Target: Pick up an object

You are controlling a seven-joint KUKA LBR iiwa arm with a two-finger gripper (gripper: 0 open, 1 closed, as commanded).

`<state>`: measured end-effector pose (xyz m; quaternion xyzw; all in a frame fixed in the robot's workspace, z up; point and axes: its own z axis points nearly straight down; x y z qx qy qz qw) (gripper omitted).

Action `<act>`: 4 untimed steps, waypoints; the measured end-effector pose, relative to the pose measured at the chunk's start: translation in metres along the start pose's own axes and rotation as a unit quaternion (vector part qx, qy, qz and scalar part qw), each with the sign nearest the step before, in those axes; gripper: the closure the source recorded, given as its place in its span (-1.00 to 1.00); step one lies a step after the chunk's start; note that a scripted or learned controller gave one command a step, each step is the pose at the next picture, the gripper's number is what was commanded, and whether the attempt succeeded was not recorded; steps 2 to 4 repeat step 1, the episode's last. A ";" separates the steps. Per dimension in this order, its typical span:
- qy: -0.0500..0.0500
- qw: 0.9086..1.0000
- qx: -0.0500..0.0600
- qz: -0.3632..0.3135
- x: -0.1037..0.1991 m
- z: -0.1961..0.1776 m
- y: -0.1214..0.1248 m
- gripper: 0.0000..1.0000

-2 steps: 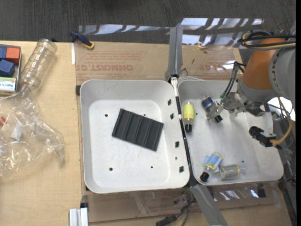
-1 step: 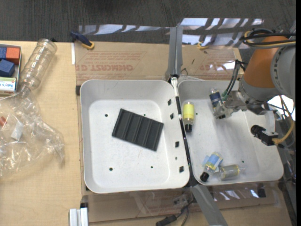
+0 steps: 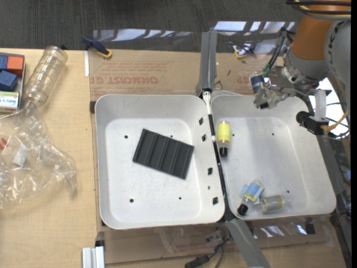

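Observation:
A black ridged panel [image 3: 163,153] lies flat in the left bin [image 3: 111,205]. In the right bin [image 3: 301,166], a yellow bottle with a black cap [image 3: 223,137] rests against the left wall. Near that bin's front edge lie a small blue and yellow bottle [image 3: 251,194] and a greyish jar [image 3: 271,204], side by side. My gripper [image 3: 264,97] hangs over the far edge of the right bin, well apart from all of these objects. I see nothing held in it.
On the bench left of the bins lie a clear plastic bottle [image 3: 42,77], crumpled clear plastic wrap [image 3: 28,155] and a box of blue and orange blocks [image 3: 11,74]. Cardboard [image 3: 145,74] lies behind the bins. Cables and a black fitting [image 3: 312,121] hang at the right bin's far right.

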<state>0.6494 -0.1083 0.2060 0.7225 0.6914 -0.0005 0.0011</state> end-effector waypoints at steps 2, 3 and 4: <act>0.000 1.000 0.001 -0.029 0.054 -0.054 0.007 1.00; 0.000 1.000 0.001 -0.029 0.054 -0.054 0.007 1.00; 0.000 1.000 0.001 -0.029 0.054 -0.054 0.007 1.00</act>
